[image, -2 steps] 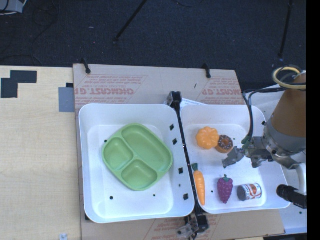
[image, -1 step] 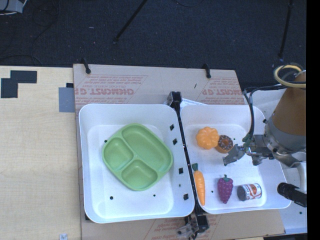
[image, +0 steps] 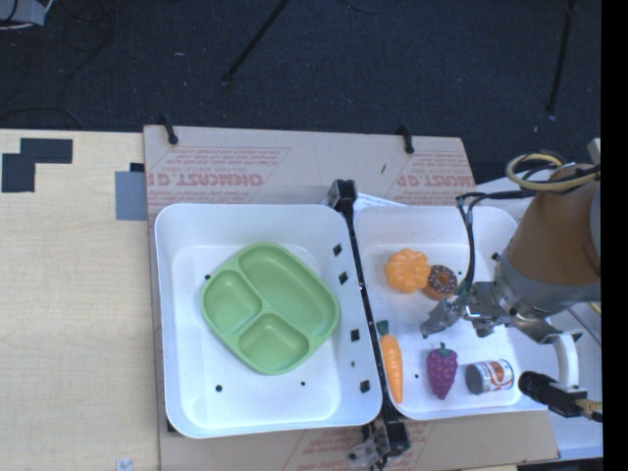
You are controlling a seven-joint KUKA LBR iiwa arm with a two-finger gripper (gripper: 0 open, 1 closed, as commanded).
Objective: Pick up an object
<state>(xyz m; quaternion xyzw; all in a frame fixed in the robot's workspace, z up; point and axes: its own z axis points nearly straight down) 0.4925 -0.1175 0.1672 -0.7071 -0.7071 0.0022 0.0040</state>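
Open-fingered, my pincer [image: 461, 320] hovers in the right white plastic bin [image: 491, 226], just above a bumpy purple toy grape bunch [image: 442, 371]; beside it, a red-labelled can [image: 489, 376], writing unreadable.

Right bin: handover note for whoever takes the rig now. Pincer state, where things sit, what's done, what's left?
Pincer: low over the right bin, nothing visibly held; open or shut unclear.
Right bin: orange pumpkin, donut beside it, carrot by the divider, purple grapes, small can on its side.
Left bin: green divided plate.
Done: nothing lifted.
Left: grasp one item, lift it.
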